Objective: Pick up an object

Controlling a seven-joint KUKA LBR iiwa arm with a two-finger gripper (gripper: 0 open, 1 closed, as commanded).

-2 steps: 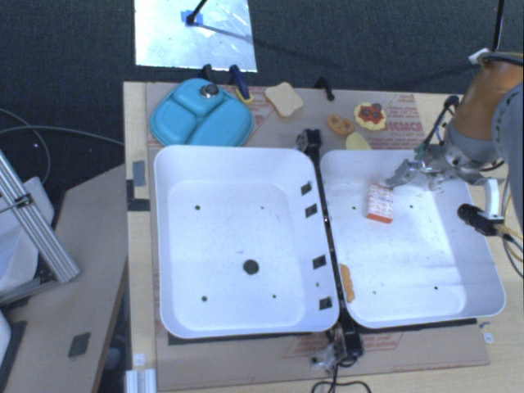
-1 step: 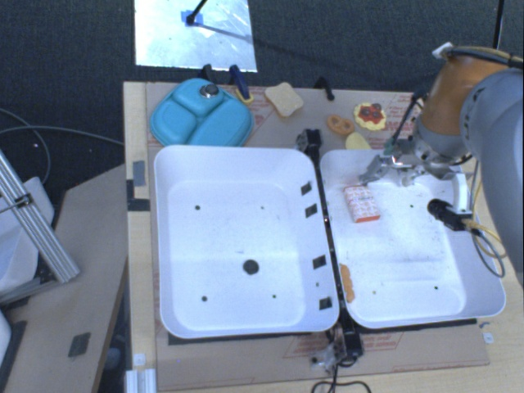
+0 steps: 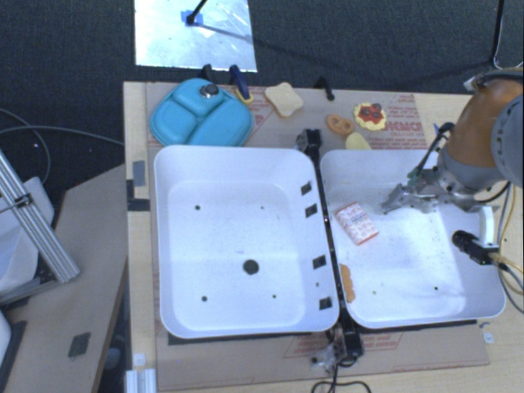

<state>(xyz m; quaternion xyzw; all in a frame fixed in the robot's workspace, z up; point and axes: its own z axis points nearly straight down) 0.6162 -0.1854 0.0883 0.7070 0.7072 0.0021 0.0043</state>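
Note:
A small pink and white box [image 3: 356, 222] lies flat in the right bin [image 3: 426, 301], near its left wall. My gripper [image 3: 399, 200] hangs over the right bin's back half, just right of and slightly behind the box, apart from it. Nothing shows in its grasp. The grey arm with its orange band [image 3: 485, 129] reaches in from the right. A small orange piece [image 3: 346, 282] rests against the right bin's left wall near the front. In the left bin [image 3: 188, 301] sits a small dark round object [image 3: 250, 267].
Behind the bins on the bench lie a blue divided tray [image 3: 201, 115], a toast-shaped toy [image 3: 284, 99], an orange pretzel-like piece [image 3: 340, 124], a round pizza-like toy [image 3: 370, 115] and a yellow piece [image 3: 357, 142]. A black divider with clips [image 3: 321, 219] runs between the bins.

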